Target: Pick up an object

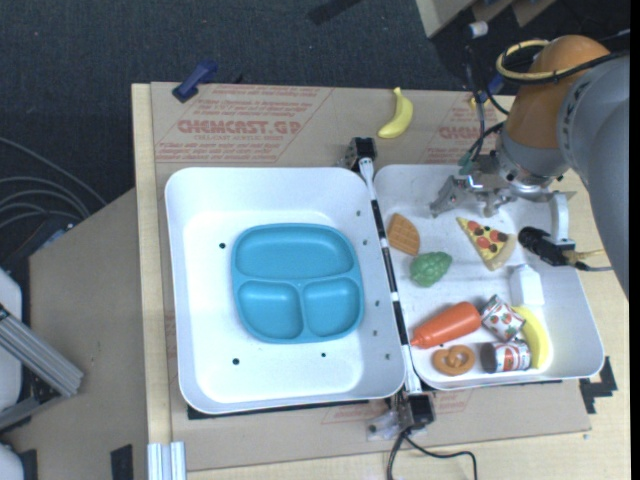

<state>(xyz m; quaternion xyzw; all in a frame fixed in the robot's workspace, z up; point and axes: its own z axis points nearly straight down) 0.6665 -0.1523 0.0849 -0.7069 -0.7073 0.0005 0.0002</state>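
A: What sits in the left bin (190,268)?
B: A blue divided plate (296,281), lying flat near its middle.
A: And the right bin (585,318)?
B: A cracker (404,235) and a green lump (431,268) by its left wall, a carrot (447,324) and a small round slice (454,359) toward the near edge, two cans (503,336), a banana (535,336), and a pizza slice (486,241), a yellow-crusted triangle with red spots, near the far edge.
A: The end effector (468,190)?
B: At the bin's far edge, fingers spread wide, holding nothing. Another banana (397,116) lies on the table beyond the bins.
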